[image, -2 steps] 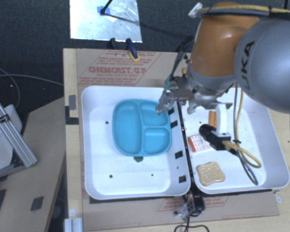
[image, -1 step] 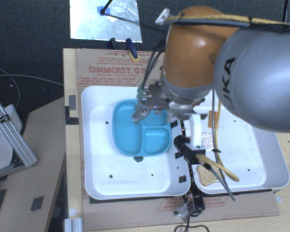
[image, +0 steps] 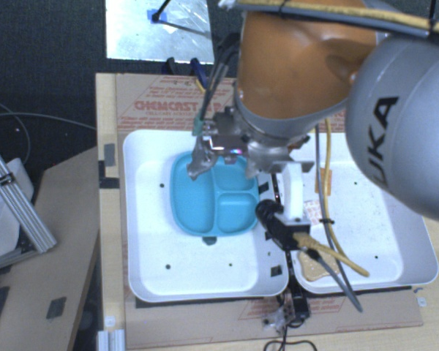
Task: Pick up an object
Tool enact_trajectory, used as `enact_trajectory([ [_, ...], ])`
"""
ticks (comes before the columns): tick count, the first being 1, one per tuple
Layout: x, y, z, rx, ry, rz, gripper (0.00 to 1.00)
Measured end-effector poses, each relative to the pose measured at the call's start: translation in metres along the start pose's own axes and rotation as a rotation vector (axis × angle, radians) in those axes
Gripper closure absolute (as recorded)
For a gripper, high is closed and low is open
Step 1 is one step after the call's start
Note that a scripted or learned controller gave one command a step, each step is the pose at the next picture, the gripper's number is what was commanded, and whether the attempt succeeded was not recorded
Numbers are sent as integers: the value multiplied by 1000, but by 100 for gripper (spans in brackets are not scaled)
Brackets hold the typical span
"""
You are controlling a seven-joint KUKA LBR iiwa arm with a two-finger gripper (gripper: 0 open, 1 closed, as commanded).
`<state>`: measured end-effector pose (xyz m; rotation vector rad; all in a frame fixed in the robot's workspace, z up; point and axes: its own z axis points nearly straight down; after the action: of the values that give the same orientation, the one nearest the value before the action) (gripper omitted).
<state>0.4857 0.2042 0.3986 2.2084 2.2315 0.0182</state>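
gripper (image: pixel 221 161) is down over the left bin (image: pixel 150 269), right at the far edge of the blue divided tray (image: pixel 208 203). one finger (image: pixel 198 163) shows at the tray's far-left rim, the other sits at the far-right compartment — so fingers look spread, w/ the tray's far rim between or just under them. can't tell if they actually touch the rim; nothing visibly pinched.

tray lies flat in the left bin, toward its far-right part, close to the wall shared w/ the right bin (image: pixel 395 269). big compartment on the left, two smaller ones on the right.

right bin: tan flat piece (image: pixel 314 268) at its near-left corner, under cables (image: pixel 336 258) hanging off the arm (image: pixel 329 57). both bins sit on cardboard (image: pixel 154 101) on the bench.
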Motion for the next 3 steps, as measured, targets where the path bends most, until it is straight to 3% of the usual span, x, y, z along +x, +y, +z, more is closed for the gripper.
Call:
enact_trajectory([
  [1,-60,2,-105,-6,-2,14,0],
  [2,32,1,-55,12,-5,-1,0],
  [3,27,2,-69,5,-4,0,100],
])
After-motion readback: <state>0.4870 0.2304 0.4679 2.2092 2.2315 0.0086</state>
